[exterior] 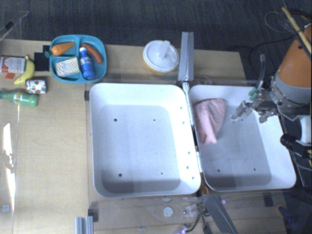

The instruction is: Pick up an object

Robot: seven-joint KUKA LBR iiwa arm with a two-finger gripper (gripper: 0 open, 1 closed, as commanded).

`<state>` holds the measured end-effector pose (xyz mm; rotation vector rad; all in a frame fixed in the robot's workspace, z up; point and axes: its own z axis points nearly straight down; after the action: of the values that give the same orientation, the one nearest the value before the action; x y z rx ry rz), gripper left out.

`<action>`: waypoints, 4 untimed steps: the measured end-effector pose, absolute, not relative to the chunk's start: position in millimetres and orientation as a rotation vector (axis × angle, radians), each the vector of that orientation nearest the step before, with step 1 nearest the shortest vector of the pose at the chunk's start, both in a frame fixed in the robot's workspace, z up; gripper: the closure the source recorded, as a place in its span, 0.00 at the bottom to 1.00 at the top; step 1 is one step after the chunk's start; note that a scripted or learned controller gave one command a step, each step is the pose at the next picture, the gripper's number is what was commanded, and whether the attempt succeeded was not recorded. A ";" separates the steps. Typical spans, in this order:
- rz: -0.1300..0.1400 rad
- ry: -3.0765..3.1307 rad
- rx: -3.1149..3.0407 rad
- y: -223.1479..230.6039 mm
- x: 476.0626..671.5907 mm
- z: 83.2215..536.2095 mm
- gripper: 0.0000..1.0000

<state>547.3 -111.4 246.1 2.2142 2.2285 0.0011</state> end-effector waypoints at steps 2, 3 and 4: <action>0.005 2.447 1.949 -86.2 665.1 94.0 0.00; 0.017 2.482 1.939 -142.6 672.5 92.0 0.00; -0.023 2.560 1.792 -112.2 668.8 93.5 0.00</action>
<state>668.8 -112.2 93.5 1.7916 2.5599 -0.0227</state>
